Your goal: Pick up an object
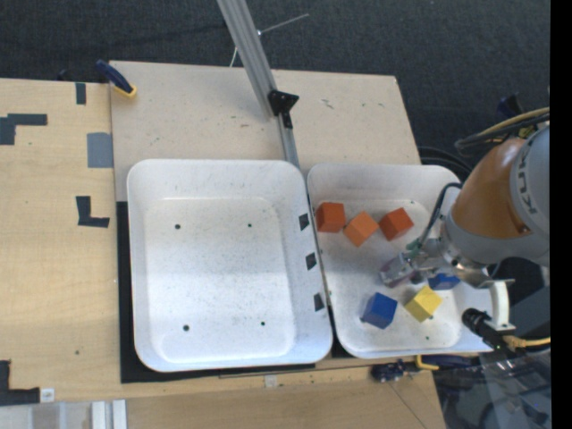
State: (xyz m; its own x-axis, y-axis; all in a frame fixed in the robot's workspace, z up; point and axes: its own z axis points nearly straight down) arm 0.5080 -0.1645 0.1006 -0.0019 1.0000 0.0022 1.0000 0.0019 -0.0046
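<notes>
My two-finger metal gripper (399, 271) hangs low in the right white plastic bin (357, 181); how wide it stands I cannot tell. A small blue cube (379, 310) sits at its seven o'clock, a yellow cube (424, 304) at five.

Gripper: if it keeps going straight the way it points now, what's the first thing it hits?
Likely the right bin floor. The gripper points down-left into a bare patch between the orange blocks and the blue cube. Depth is unclear from this slanted view.

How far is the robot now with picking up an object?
Done: the claw is down in the right bin, among the blocks. In hand: nothing visibly held. Left: grasp and lift one; the blue block and yellow block lie on the floor nearby.
</notes>
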